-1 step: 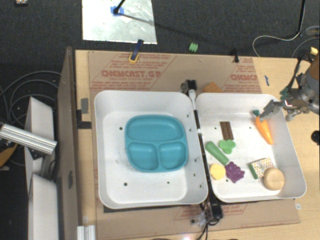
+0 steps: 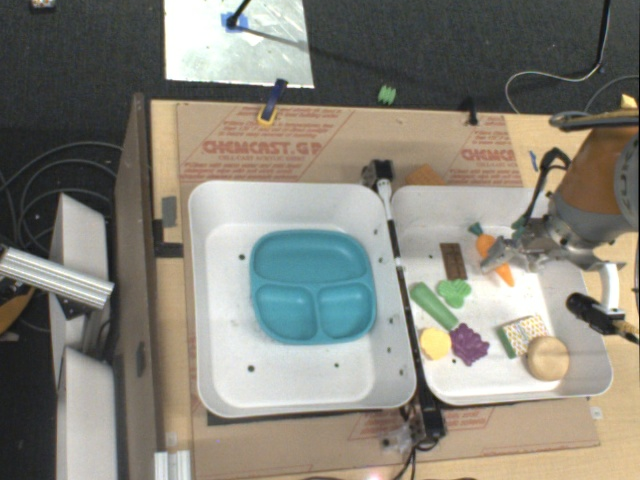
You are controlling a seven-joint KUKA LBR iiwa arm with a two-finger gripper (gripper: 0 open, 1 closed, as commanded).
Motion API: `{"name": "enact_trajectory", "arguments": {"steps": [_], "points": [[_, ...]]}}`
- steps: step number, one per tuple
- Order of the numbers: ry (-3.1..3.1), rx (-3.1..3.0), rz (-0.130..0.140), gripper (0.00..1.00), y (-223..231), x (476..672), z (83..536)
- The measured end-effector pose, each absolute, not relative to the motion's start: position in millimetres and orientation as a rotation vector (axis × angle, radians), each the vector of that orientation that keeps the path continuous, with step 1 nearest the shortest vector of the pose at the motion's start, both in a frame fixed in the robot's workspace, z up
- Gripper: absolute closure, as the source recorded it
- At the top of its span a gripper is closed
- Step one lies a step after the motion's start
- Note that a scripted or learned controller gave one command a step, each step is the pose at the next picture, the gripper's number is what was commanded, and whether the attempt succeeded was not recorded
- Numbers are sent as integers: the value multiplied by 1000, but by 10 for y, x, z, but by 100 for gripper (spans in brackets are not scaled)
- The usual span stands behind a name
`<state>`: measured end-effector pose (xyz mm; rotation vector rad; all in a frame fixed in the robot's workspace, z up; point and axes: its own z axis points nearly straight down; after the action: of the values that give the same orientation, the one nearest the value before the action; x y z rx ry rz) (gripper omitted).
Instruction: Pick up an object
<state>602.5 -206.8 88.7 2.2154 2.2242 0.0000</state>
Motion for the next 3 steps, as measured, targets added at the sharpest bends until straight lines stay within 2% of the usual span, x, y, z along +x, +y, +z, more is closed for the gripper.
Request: {"name": "enact_trajectory", "arguments": {"steps": [1,2,3], "points": [[2230,2209,5,0,-1431,6273,848],[2226,2211,-1,0,-869,6193,853],[2224,2222,-3,0,-846,5799,841]]}}
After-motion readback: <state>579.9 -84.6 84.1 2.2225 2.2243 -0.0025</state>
